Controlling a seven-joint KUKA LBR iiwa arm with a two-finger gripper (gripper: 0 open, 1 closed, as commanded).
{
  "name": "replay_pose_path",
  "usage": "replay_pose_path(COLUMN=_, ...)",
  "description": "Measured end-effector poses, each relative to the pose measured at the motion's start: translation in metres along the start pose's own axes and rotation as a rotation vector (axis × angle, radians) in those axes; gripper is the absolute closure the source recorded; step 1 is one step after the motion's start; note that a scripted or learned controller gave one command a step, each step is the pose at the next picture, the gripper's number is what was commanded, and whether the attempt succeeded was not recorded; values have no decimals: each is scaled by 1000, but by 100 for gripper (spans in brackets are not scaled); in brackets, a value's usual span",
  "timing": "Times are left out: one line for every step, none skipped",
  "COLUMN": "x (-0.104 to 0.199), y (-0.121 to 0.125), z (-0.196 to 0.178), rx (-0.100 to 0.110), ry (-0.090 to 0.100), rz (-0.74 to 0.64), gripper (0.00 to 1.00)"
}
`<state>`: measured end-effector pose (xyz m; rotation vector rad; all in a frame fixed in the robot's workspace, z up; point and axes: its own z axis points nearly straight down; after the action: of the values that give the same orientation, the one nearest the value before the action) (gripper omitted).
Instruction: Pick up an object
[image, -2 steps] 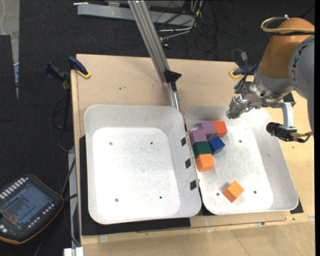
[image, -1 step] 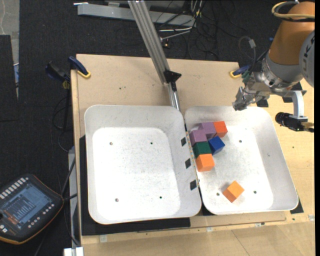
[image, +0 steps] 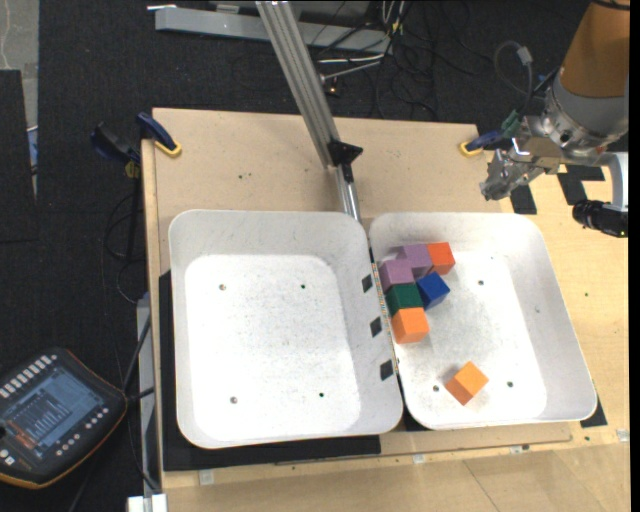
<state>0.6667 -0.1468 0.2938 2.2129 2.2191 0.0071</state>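
Nearest the camera, a black-and-orange teach pendant (image: 45, 415) sits off the bench's left corner. My gripper (image: 503, 178) hangs above the top rim of the right white plastic bin (image: 560, 330), grasping nothing; finger state I can't tell. Targets: a lone orange cube (image: 466, 383) on open floor, plus 6 blocks packed against the divider. Judging by clearance, the lone cube is the easiest pick.

Coloured blocks (image: 415, 285) cluster against the right bin's (image: 540, 330) left wall; one orange block (image: 466, 383) lies apart, nearer its front rim.
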Motion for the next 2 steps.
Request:
replay_pose_path(x=50, y=-3, z=9, rx=10, ry=3, rz=-5, gripper=100)
replay_pose_path(x=110, y=-18, z=23, rx=11, ry=4, rz=-5, gripper=100)
